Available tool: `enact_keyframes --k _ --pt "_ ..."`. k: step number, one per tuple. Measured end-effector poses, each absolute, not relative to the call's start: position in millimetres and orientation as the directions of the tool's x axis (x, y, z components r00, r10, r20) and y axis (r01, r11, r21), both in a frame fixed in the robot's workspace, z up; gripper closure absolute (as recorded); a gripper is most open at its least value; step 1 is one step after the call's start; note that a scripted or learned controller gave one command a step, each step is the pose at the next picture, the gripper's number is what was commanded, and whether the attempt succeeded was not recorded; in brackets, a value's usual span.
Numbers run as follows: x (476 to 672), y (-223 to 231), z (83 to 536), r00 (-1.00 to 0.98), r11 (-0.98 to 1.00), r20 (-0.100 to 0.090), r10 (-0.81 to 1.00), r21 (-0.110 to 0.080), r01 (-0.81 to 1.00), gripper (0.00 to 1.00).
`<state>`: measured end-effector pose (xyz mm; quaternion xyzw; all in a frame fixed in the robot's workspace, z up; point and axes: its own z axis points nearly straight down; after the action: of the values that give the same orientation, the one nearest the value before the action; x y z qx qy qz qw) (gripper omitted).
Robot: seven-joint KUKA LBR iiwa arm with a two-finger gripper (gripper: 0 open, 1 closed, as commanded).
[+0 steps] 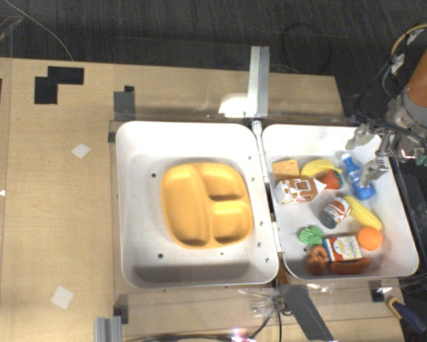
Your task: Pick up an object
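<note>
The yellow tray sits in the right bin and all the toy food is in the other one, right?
Not quite. The camera view shows the yellow tray in the left bin; the toy food is in the right bin.

The right bin is crowded: toy foods lie close together, leaving bare floor only along its far edge. In the left bin, a yellow tray fills the middle.

A pale wooden bench carried black markings; beyond its far edge lay dark carpeted floor with thin cables.
</note>
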<state>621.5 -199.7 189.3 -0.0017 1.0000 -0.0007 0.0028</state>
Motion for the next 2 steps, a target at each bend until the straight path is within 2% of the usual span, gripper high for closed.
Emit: enact_keyframes --k 1,2 --pt "645.0 -169.8 107.8 -0.952 0.952 -0.016 0.306 0.002 0.306 0.00" --pt "657.5 -105.5 90.4 -0.819 0.819 -0.006 0.574 -0.003 0.574 0.00"
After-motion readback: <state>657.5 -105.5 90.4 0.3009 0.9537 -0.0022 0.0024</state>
